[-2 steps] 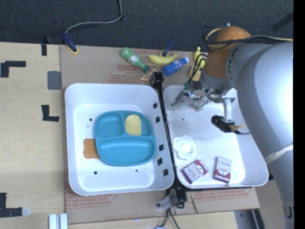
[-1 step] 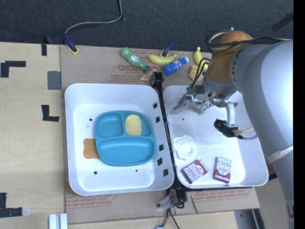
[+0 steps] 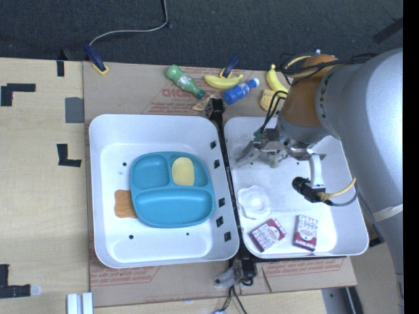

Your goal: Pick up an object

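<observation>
Down in the right bin (image 3: pixel 340 237), the pincer (image 3: pixel 265 150) sits low over the bin's upper half, at about 11 o'clock from that bin's centre, close to the divider between the two bins. Its fingers look splayed apart with nothing visible between them, though the metal blurs against the white floor. The arm (image 3: pixel 353 110) covers the bin's 1 to 3 o'clock corner and hides the wall there.

Open floor lies between the pincer and the things along the bin's 6 o'clock edge: a white cup-like piece (image 3: pixel 253 201), hard to make out against the plastic, and two red-and-white packets (image 3: pixel 267 234) (image 3: pixel 305 231) just beside the front wall.

Over in the left bin (image 3: pixel 108 241), a blue tray (image 3: pixel 171 190) fills the middle, with a yellow item (image 3: pixel 183 171) in its 1 o'clock compartment. An orange piece (image 3: pixel 123 203) pokes out at the tray's 9 o'clock edge, partly hidden under it. Bare margins ring the tray.

Past the bins at 12 o'clock, on the desk (image 3: pixel 39 175), lie a green bottle (image 3: pixel 184 81), a banana (image 3: pixel 223 80) and a blue bottle (image 3: pixel 239 91).
</observation>
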`<act>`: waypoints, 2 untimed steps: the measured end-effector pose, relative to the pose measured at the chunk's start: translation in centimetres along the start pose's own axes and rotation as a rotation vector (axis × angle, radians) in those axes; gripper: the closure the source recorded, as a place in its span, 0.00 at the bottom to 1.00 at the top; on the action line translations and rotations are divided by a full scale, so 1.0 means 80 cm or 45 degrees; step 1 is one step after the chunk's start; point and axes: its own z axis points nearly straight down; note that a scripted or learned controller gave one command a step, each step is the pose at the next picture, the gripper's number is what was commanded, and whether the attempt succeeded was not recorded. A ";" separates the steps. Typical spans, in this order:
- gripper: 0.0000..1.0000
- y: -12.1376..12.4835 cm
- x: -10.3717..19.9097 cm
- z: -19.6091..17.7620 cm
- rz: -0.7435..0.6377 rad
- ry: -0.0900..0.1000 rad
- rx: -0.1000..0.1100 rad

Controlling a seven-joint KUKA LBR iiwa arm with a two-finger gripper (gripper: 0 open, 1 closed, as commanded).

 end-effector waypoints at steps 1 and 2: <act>0.00 0.056 -0.018 0.001 -0.003 0.002 -0.001; 0.00 0.056 -0.017 0.001 -0.002 0.000 0.000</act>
